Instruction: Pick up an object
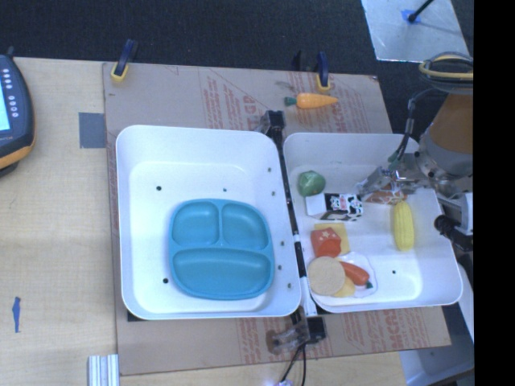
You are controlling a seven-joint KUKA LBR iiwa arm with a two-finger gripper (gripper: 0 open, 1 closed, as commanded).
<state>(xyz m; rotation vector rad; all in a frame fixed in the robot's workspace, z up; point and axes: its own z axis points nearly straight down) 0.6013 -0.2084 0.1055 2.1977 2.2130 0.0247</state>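
Observation:
The right white bin (418,284) holds several toy foods. A green round piece (311,183) lies at its far left, with a small black-and-white carton (344,206) beside it. In front of these lie a red piece (326,242) on a yellow slab, a tan round disc (327,275) and an orange-red piece (356,274). A yellow corn cob (403,224) lies toward the right. My gripper (385,184) hangs low over the bin's far right part, just behind the corn cob and right of the carton. I see nothing held in it.
The left white bin (137,215) bears a blue divided plate (221,248). An orange toy carrot (315,100) lies on the cardboard behind the bins. Clamps (121,60) hold the cardboard's far edge. A control pendant (12,111) rests at the far left.

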